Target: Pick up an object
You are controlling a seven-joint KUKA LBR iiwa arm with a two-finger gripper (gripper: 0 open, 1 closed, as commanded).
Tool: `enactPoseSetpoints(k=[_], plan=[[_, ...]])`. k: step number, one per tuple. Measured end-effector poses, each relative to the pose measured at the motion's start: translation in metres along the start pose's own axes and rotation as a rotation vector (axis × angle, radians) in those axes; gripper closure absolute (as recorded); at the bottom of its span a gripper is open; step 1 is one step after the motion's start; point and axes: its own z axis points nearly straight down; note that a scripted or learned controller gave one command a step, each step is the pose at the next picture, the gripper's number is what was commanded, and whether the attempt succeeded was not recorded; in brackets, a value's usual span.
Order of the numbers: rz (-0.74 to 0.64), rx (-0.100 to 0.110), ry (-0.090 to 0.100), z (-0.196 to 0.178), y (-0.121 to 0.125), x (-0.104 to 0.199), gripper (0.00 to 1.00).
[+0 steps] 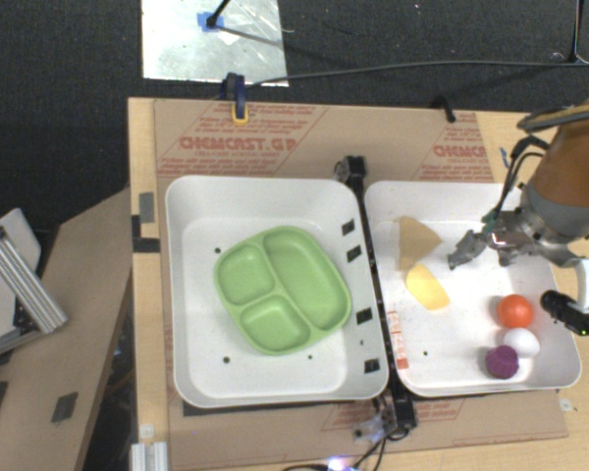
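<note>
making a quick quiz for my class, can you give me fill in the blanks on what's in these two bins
1. The green divided plate lies in the ____ bin.
2. The plate has ____ compartments.
3. In the right bin, the white ball sits between the orange ball and the ____ ball.
4. The yellow object lies just below a ____ wedge.

Missing words: left; three; purple; tan

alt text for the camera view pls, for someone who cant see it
A grey and orange robot arm reaches from the right over the right white bin, which holds a yellow object, a tan wedge and orange, white and purple balls. The left bin holds a green divided plate.
</note>
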Motion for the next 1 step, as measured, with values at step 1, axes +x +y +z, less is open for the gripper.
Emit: enactPoseSetpoints(k=[1], plan=[[0.001,-0.001,-0.001,0.0546,0.0055,-0.008,0.0]])
